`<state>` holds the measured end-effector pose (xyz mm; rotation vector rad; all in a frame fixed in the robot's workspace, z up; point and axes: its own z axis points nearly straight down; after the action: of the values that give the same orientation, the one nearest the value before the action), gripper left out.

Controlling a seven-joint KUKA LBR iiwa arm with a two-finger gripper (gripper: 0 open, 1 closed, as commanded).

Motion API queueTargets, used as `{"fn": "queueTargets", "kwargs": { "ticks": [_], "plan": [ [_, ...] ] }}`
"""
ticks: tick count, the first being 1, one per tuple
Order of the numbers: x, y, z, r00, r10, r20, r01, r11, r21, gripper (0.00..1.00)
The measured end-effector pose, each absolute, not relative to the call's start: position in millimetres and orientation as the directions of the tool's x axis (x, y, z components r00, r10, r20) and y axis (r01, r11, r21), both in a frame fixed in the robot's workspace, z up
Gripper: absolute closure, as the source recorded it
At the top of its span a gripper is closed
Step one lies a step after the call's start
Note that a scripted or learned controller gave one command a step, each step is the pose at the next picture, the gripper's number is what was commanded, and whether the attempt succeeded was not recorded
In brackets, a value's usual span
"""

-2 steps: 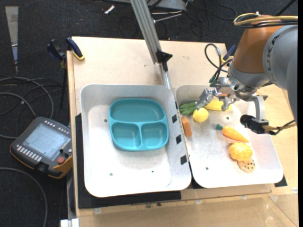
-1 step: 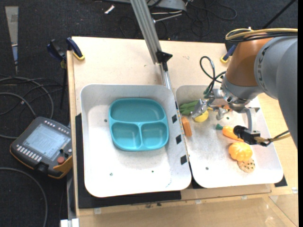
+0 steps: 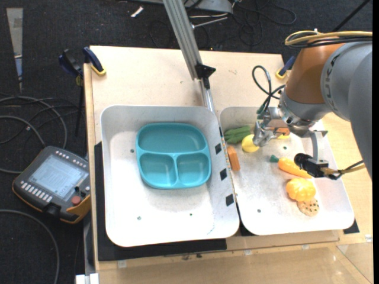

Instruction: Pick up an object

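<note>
My gripper [image 3: 261,137] hangs low over the back left part of the right bin [image 3: 331,215]. A small yellow piece [image 3: 249,147] lies right at its tip; whether it is held I cannot tell. A green vegetable [image 3: 236,134] lies just to the gripper's left. To the right lie an orange carrot [image 3: 292,168], an orange fruit [image 3: 300,189] and a cookie [image 3: 308,206]. A small orange block [image 3: 233,159] rests near the bin's left wall, and a tiny green bit [image 3: 274,157] lies below the gripper.
The left bin [image 3: 118,218] holds a teal divided tray [image 3: 173,155]. A metal pole [image 3: 183,31] slants down to the wall between the bins. Cables and a black clip [image 3: 309,163] hang from the arm above the carrot. A teach pendant [image 3: 52,183] lies off the bench at left.
</note>
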<state>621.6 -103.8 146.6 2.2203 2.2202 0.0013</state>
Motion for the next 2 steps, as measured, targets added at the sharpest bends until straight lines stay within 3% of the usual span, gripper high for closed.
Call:
{"fn": "queueTargets", "kwargs": {
  "ticks": [2],
  "plan": [
    [622.5, -101.4, 241.1, -0.003, 1.0, -0.002, 1.0, 0.003, 0.008, 1.0]
  ]
}}
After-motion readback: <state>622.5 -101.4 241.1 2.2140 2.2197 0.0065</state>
